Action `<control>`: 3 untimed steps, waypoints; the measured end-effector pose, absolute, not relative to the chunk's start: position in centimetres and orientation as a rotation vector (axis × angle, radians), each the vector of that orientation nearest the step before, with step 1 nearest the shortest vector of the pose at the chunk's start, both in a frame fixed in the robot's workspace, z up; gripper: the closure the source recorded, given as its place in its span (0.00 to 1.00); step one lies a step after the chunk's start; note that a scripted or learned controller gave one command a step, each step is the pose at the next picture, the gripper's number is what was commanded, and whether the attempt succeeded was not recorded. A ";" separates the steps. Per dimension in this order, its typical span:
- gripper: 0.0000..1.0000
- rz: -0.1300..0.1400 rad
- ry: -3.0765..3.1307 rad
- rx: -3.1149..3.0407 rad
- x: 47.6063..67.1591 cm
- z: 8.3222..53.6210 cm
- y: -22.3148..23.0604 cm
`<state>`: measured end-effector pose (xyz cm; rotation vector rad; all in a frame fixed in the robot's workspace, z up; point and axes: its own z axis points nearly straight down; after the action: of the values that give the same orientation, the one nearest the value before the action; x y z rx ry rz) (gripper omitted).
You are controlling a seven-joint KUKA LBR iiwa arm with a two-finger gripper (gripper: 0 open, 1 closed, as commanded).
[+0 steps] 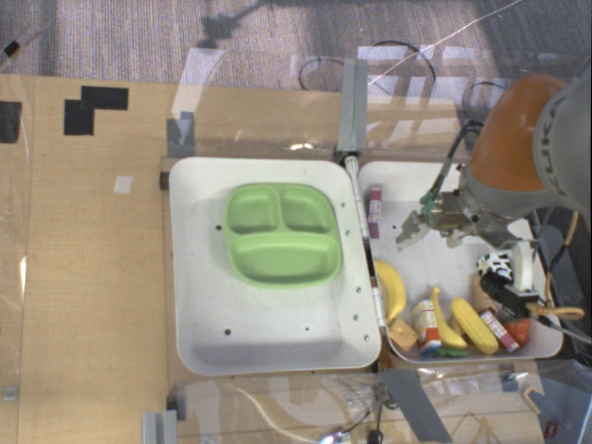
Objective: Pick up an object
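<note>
Nearest the camera runs the near edge of the bench, a wide tan surface carrying two shallow white bins side by side. Next in size, the left bin holds a green divided plate lying flat near its middle. Beside it, the right bin keeps its clutter along the near side: a banana by the left wall, a small bottle, a toy corn cob, and further small pieces packed into the near right corner, too jumbled to name. A slim purple item lies against the far left wall.

I reach in from the right, orange band above my wrist. My claw hangs above bare bin floor, apart from everything, pinching nothing; whether it is spread or pressed together I cannot tell.

By my judgement the step is still the approach. Next I need to travel toward the near side, centre over one object such as the banana, and descend.
</note>
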<state>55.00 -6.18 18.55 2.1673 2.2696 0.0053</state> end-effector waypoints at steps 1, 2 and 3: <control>0.00 0.007 2.244 2.192 51.5 26.7 -5.2; 0.00 0.002 2.336 2.098 51.9 12.2 -9.8; 0.00 0.019 2.429 1.971 49.3 9.1 -12.0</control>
<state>49.28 -11.96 9.12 1.9709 2.4289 0.0189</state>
